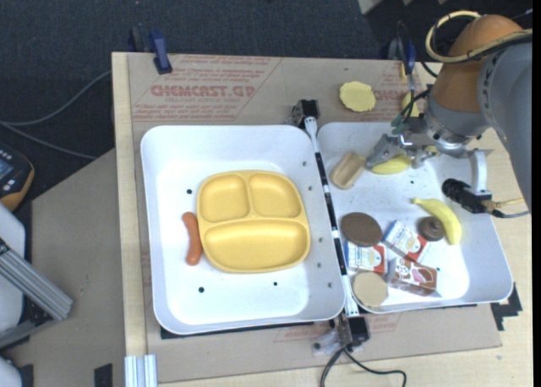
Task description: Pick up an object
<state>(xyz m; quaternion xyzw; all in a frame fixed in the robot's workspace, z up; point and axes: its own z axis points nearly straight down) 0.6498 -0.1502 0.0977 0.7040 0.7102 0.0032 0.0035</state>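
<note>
Arm bent low over the far edge of the right bin, gripper down among the food toys.

The grey arm with its orange band reaches in from the right, wrist dropped so the two-finger gripper sits just beside a small yellow lemon-shaped piece near the right white bin's far edge; whether its fingers are spread or closed I cannot tell. A yellow plastic banana lies toward that bin's right edge, long axis running diagonally from far-left to near-right. The left white bin holds a yellow divided plate with an orange sausage beside it. The brown bench board reads "CHEMCAST GP" in red.
</note>
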